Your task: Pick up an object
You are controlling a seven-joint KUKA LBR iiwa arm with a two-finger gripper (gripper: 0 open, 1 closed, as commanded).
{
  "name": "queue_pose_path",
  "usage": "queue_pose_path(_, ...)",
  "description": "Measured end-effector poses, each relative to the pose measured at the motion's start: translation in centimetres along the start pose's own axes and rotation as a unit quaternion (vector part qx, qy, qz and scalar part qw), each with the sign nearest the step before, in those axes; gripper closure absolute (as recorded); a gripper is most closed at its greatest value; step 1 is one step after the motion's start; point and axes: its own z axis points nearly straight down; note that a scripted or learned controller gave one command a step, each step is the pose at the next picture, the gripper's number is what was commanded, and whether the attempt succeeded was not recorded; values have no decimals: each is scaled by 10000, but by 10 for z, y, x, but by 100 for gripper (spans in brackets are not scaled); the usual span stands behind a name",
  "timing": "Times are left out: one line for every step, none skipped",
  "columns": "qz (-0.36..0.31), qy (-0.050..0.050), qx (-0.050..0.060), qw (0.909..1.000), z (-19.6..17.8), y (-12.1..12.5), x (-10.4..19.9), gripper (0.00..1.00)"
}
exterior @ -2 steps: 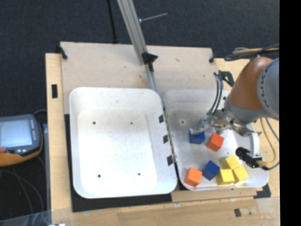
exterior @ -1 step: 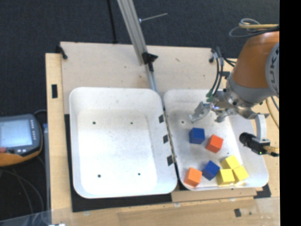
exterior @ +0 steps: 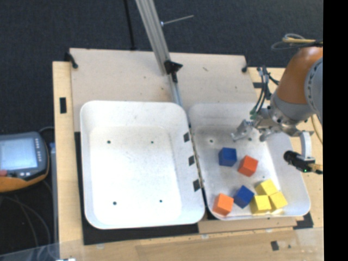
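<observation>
The right bin (exterior: 217, 112) holds several cubes. A blue cube (exterior: 228, 156) and a red-orange cube (exterior: 248, 165) lie near its middle. A second blue cube (exterior: 244, 196), an orange cube (exterior: 223, 203) and three yellow cubes (exterior: 269, 196) cluster at the front edge. My gripper (exterior: 252, 134) hangs over the back right part of this bin, up and to the right of the first blue cube. Its fingers stand open with nothing between them. The arm's orange band (exterior: 299, 75) rises behind it.
The left bin (exterior: 136, 162) sits beside the right one, with small black clips along the shared edge. A slanted aluminium bar (exterior: 155, 31) comes down to the back of the bins. A handheld pendant (exterior: 22, 157) lies off the bench at the left.
</observation>
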Motion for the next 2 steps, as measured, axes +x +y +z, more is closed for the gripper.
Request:
queue_pose_path(-9, 12, -8, 10000, 45, -74, 2, 0)
queue_pose_path(15, 11, -38, 10000, 32, -70, 2, 100)
